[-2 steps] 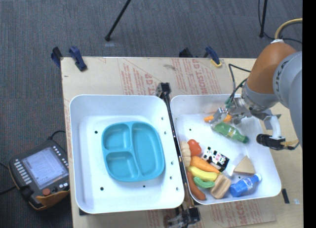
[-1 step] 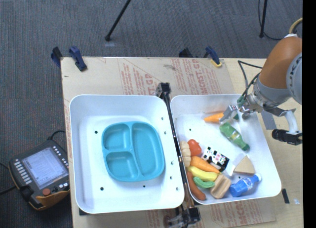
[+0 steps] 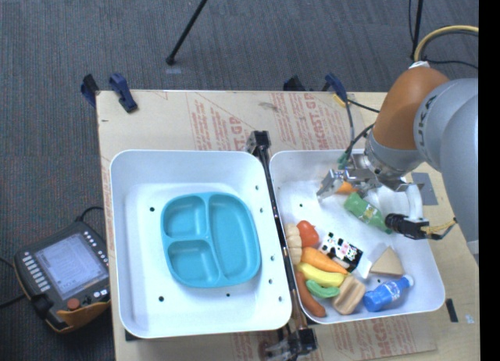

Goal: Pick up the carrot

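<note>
Gripper [image 3: 337, 184]: in right bin [image 3: 428, 289], finger state unreadable, wrist overlaps it.
Carrot [image 3: 322, 259]: partly buried among toys, bin's lower left.

The arm [image 3: 437, 129] runs off the right edge. The pincer [image 3: 344, 184] hides an orange thing beneath it. The carrot [image 3: 324, 259] lies partly under the cow block [image 3: 341, 250].
</note>
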Robot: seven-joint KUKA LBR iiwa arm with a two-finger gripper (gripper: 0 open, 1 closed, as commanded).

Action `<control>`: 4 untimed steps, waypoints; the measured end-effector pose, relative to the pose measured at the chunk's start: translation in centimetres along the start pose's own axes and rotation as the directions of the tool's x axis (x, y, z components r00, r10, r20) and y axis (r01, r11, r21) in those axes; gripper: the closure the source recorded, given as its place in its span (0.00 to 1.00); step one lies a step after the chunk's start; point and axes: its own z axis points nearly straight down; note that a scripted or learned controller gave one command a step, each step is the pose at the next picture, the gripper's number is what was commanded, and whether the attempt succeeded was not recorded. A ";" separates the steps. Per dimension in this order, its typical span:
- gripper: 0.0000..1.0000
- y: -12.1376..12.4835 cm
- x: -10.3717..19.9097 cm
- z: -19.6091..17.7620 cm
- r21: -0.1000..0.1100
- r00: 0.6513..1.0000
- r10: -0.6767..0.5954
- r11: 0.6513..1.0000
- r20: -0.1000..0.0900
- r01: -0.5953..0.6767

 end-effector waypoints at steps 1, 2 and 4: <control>0.00 0.0 -6.4 -3.7 -0.003 0.921 -0.389 0.921 0.004 0.389; 0.00 0.1 3.2 -4.9 -0.002 0.937 -0.348 0.937 0.001 0.348; 0.00 0.1 4.4 -8.6 -0.004 0.903 -0.431 0.903 0.003 0.431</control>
